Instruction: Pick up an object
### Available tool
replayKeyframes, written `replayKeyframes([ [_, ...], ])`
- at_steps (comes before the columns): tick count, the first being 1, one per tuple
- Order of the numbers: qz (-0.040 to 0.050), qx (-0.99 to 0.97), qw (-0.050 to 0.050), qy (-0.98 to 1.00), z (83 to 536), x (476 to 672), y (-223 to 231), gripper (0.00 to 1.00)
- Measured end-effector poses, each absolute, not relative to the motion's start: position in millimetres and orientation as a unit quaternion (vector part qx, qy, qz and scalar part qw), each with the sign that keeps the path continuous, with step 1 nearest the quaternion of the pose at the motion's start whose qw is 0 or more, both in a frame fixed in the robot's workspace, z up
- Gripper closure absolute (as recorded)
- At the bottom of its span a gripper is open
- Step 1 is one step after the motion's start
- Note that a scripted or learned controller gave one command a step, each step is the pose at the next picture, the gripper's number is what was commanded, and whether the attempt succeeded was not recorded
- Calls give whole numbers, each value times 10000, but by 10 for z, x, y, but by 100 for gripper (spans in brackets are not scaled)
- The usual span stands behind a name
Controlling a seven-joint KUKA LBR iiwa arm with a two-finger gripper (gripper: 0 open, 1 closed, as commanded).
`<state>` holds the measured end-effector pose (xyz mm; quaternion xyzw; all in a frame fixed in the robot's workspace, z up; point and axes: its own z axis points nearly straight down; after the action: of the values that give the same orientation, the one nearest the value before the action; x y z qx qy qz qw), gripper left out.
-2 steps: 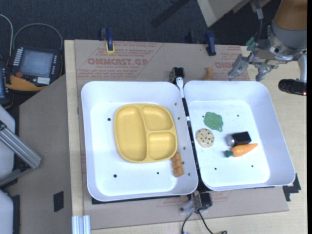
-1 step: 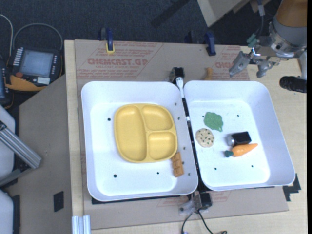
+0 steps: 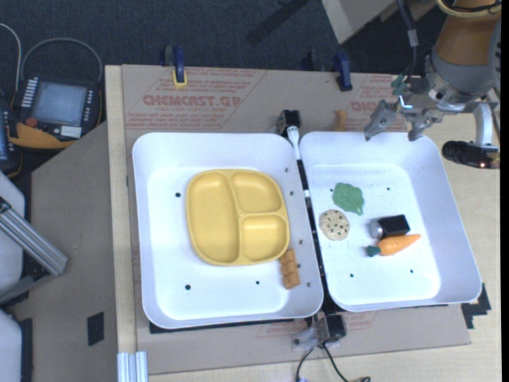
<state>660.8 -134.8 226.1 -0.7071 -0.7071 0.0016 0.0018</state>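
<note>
My gripper (image 3: 395, 126) hangs above the far edge of the right bin (image 3: 445, 213), fingers spread open with nothing between them. In that bin lie a green leafy piece (image 3: 348, 197), a round cookie (image 3: 335, 224), a small black block (image 3: 390, 226) and an orange carrot (image 3: 395, 245). All of these rest nearer the camera than the gripper. The carrot touches the black block's near side.
The left bin (image 3: 159, 237) holds a yellow divided plate (image 3: 236, 216) and a small brown snack piece (image 3: 289, 270) by its right wall. Blue clamps (image 3: 178, 68) grip the cardboard's far edge. A pendant screen (image 3: 56, 106) lies at the left.
</note>
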Motion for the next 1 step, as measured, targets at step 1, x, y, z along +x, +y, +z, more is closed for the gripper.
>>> replayKeyframes([
  [1, 15, -7073, 19, -7069, 1835, 6605, -1371, 0],
])
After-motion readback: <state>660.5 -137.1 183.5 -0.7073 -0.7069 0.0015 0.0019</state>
